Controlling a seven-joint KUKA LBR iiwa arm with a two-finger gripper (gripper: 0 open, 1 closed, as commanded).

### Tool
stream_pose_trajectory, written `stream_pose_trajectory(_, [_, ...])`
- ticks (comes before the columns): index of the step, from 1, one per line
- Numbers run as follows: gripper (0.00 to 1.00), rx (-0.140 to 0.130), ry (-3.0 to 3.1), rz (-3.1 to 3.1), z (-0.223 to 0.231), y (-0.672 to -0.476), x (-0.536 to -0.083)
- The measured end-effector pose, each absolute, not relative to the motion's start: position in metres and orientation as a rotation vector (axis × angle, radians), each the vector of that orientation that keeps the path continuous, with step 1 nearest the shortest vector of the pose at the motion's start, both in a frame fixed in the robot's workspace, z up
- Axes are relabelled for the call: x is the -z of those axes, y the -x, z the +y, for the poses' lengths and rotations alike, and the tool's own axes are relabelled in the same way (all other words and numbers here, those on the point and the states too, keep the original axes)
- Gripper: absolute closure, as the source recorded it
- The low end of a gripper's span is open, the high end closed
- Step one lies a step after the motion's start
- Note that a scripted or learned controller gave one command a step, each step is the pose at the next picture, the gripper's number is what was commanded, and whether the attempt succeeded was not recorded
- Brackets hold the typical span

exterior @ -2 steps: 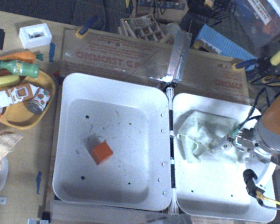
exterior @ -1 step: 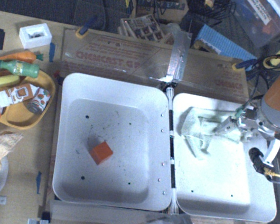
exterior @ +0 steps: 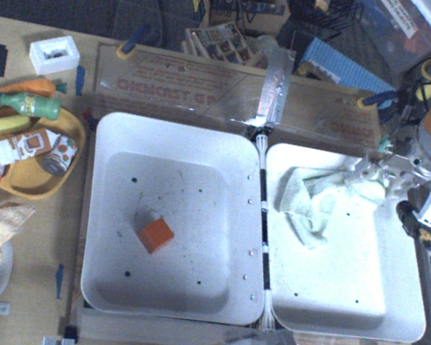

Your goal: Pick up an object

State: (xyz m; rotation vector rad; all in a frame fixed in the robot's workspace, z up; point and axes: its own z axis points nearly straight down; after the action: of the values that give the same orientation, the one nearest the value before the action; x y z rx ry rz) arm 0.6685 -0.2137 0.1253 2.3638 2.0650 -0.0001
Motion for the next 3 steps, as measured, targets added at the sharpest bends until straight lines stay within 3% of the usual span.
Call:
stream_pose_trajectory(1, [0.0, -0.011, -2.143, 2.282, -0.1211, -0.6712, -0.0941])
stream_pose_trajectory(3, [0.0, -0.01, -2.142, 2.282, -0.121, -0.6712, -0.0941])
